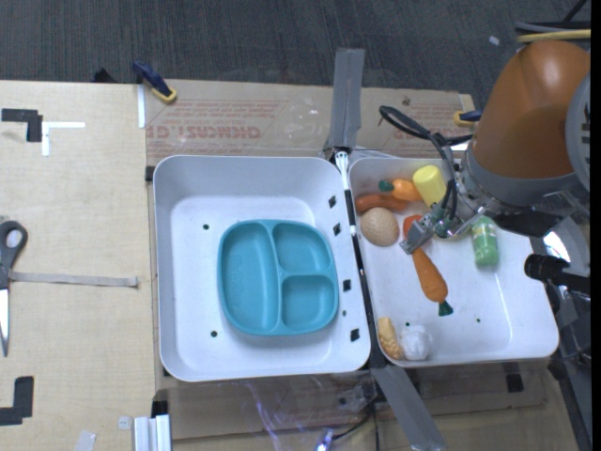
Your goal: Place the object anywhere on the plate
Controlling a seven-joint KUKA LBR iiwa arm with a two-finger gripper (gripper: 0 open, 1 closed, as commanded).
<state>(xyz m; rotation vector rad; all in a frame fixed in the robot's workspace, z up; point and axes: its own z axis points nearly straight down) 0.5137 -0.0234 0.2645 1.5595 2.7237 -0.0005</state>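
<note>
A teal plate with three compartments lies in the left white bin. The right bin holds toy food: a tan egg, a long orange carrot, a smaller orange carrot, a yellow piece, a green piece, a white lump and a bread-like piece. My gripper hangs low over the right bin, right above the top end of the long carrot and beside the egg. Nothing visible sits between its fingers.
The arm's orange band and grey body cover the right bin's far right corner. Scissors lie on the wooden bench at the left edge. A blue and yellow clamp sits at the back. Tape strips cross between the bins.
</note>
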